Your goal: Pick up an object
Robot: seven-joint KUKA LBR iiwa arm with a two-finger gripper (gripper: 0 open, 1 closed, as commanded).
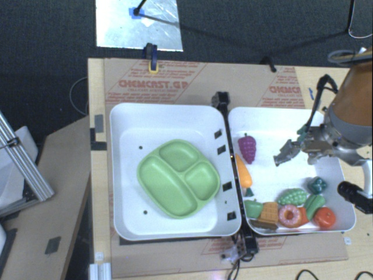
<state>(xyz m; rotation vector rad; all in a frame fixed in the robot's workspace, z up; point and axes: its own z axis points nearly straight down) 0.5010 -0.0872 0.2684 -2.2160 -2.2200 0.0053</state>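
**The arm gets ready to pick a toy from the right bin**

From the camera above the bench, two white bins sit side by side. The left bin (125,214) has a green plate (178,178) with three sections in its middle. The right bin (274,121) has toy food in it.

The gripper (284,154) hangs over the middle of the right bin, and the arm comes in from the right edge. Nothing can be seen between its tips. From this angle I cannot tell if the tool is apart or together.

The purple grapes (247,147) lie near the left wall of the right bin, in the far half, apart from the other toys. The gripper is near them, just toward the bin's middle. An orange carrot (243,172) lies along the same wall, a bit closer to the front.

Along the front edge, many toys sit packed together. There is a green pepper (252,207), a waffle (269,213), a pink donut (289,215), a bumpy green toy (292,197), a dark green toy (317,185) and a red tomato (325,217).

I think the grapes are the easiest pick. They have room around them. The arm should move over them, go straight down and close on the middle. It should stay off the bin wall. The front pile looks hard, because the toys touch and one could slip or push another.
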